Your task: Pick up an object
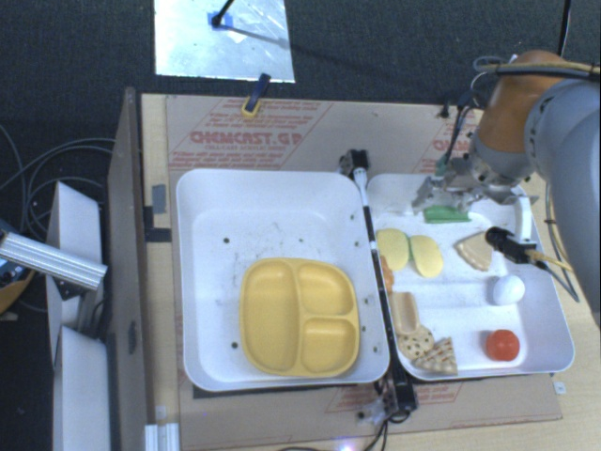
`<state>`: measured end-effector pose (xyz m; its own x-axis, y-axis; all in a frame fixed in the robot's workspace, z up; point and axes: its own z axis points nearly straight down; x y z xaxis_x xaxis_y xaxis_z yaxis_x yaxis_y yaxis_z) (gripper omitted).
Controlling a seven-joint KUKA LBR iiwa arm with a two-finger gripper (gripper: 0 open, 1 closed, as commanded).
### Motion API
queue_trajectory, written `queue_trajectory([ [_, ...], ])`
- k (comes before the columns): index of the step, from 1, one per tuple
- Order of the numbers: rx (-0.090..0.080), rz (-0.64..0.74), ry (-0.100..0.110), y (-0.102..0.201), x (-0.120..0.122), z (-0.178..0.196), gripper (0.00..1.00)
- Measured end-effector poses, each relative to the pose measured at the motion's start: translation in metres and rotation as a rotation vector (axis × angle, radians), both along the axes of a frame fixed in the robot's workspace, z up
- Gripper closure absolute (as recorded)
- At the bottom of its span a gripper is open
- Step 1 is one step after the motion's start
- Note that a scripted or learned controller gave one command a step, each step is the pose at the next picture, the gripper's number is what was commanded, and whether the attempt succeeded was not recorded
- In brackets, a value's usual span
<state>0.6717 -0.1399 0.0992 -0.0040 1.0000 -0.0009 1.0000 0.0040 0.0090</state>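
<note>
You have the gripper (449, 195) low over the far end of the right bin (460, 301), directly above the green block (446, 214). Its tip seems to meet the block's far edge, but from this angle you cannot tell whether it is spread or closed, or whether it has hold of anything. The green block lies flat on the bin floor.

Just nearer the camera than the block, and a little left, two pale yellow ovals (392, 249) lie side by side, touching. Right of the block and slightly nearer lies a tan wedge (474, 251). Further from the block on that side come a white ball (507, 289) and then a red ball (502, 345). Some crackers (421, 336) (loosely piled, tilted) sit well apart from the block, toward the bin's near left corner. Far left of the block, the left bin (211, 205) holds a yellow divided plate (300, 316).
</note>
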Motion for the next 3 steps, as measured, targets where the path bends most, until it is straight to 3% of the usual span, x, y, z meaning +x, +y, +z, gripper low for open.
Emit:
queue_trajectory([
  [1,0.0,-0.003,0.006,-0.009,-0.002,-0.014,0.0],
  [2,-0.001,-0.001,-0.002,-0.009,0.0,0.0,1.0],
  [3,-0.002,-0.001,-0.001,-0.009,0.0,0.0,0.0],
])
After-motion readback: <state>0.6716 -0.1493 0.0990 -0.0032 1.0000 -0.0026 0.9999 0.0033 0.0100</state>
